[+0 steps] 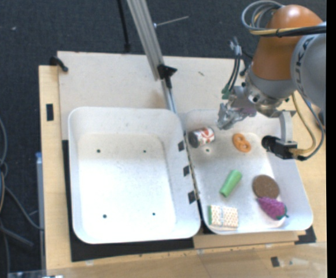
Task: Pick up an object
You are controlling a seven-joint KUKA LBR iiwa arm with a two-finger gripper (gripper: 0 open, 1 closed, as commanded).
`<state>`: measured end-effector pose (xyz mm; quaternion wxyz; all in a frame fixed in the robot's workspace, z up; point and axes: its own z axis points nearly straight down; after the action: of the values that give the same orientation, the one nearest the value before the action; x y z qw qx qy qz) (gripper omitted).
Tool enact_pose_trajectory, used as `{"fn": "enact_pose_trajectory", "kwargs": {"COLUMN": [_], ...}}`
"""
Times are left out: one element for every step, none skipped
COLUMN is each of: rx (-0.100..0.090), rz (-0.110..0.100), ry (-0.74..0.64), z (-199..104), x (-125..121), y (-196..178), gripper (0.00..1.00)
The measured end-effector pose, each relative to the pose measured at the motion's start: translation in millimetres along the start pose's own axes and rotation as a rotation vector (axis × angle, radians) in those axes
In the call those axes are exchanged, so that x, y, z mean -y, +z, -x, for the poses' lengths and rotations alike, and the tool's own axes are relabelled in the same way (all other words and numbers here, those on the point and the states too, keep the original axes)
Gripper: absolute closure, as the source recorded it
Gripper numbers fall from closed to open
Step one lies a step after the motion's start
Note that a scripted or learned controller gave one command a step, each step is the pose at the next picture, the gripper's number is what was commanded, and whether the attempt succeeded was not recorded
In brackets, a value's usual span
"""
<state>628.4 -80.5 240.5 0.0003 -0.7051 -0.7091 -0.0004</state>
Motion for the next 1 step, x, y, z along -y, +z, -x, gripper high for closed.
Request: {"fn": "enact_pose_trajectory", "kwargs": {"rx": [0.000], "rz": [-0.001], "ry": [0.000], "z": [-45.7], "x": [26.1], "y": [6.4], "gripper": [1.00]}}
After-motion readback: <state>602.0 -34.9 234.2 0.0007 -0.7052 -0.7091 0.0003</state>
